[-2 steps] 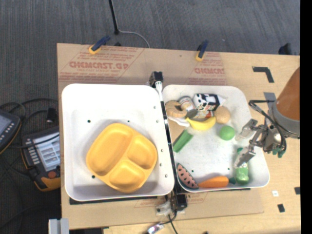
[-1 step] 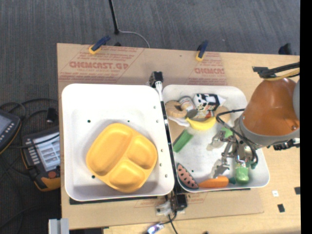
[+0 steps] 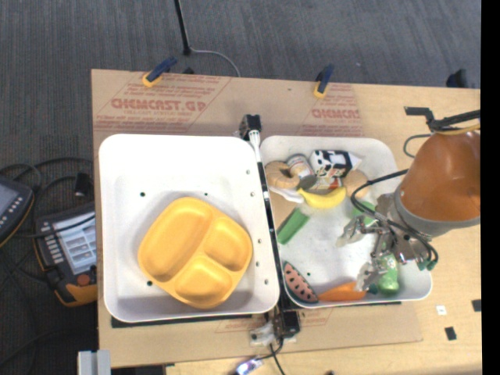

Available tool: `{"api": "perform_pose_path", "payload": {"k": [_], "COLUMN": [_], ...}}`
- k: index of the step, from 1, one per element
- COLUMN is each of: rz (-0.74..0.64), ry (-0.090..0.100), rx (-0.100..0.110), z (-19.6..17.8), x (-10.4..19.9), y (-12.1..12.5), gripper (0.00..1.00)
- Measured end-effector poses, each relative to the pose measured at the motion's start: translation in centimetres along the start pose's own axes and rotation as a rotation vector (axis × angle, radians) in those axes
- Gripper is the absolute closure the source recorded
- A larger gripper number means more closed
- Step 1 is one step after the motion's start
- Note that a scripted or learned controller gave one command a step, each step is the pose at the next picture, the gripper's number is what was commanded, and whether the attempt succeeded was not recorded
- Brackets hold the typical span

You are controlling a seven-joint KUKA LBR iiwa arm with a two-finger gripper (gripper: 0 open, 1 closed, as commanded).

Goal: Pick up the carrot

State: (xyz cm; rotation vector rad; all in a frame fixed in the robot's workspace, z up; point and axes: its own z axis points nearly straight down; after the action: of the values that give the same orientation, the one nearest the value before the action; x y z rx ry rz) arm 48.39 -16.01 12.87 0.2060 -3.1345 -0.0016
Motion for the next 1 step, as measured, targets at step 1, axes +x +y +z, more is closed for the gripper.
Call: {"api": "perform_pose_path", "payload": {"k": [1], "rz": [-0.039], "ry": [-0.002], "rx": [0.001], "z": [-7.14], "x": [-0.28], "y": [-2.24], "gripper": [0.00]}}
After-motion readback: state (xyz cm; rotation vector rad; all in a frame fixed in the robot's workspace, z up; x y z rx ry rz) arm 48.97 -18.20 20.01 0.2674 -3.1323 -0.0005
